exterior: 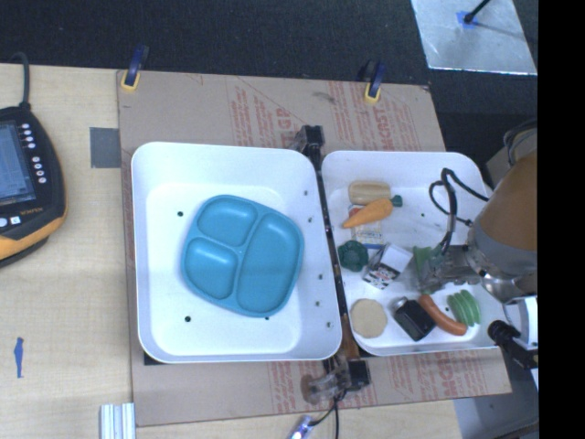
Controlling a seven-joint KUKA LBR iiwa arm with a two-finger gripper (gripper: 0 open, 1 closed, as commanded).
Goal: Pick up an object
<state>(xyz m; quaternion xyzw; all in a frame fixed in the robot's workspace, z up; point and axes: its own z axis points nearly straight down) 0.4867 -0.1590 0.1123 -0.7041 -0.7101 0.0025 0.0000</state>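
We see 2 shallow white bins set side by side on a sheet of brown cardboard [274, 108], which is clipped flat to the bench, we judge so that the bins keep their place under the arm; the left bin [160, 245] has smooth, glossy walls with rounded corners, and a blue tray [242, 254] lies flat in its middle, a soft-cornered matte plastic dish moulded into 3 compartments.

The right bin [407, 167] holds the clutter the task draws from, so any pick must happen here; the arm [512, 222] leans in over its right side, its orange band above the grey wrist, and the gripper [445, 268] hangs low among the objects near the bin's right-hand middle; we cannot tell how it is set, as the wrist and cables crowd that spot.

Of the candidates, a tan block [368, 191] lies at the far edge with an orange carrot [367, 212] just beside it, tapered and smooth; a dark green round piece [353, 254] sits near the shared wall; a beige disc [368, 317] rests flat at the near edge; a black block [413, 319] touches a slim orange stick [443, 316]; a ribbed green piece [464, 305] lies beside that; we judge nothing is lifted yet.
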